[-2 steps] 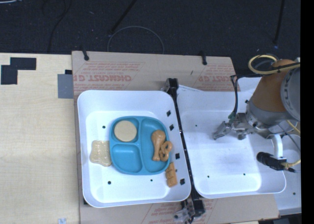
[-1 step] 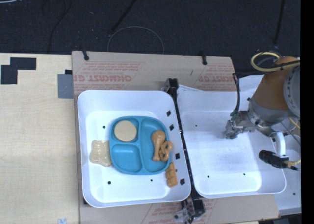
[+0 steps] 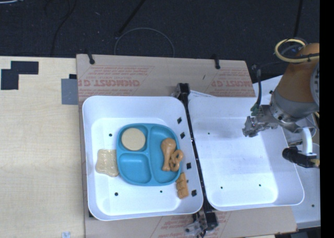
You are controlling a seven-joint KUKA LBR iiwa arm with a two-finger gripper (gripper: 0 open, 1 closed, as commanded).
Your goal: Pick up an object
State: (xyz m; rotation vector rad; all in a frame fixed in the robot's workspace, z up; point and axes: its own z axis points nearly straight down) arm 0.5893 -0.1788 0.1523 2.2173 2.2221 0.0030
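In the left bin lies a blue divided plate. A round tan cookie rests in its upper left compartment, and a brown pretzel-like piece lies in its right compartment. A pale tan slab sits on the bin floor against the plate's left edge. A small brown chunk lies by the plate's lower right corner. My gripper hangs over the upper right part of the right bin, far from all these objects, with nothing visible in it.
A black divider with clips runs between the two bins. Brown cardboard lies under the bins. The arm's grey and orange wrist reaches in from the right, with a black part near the right bin's edge.
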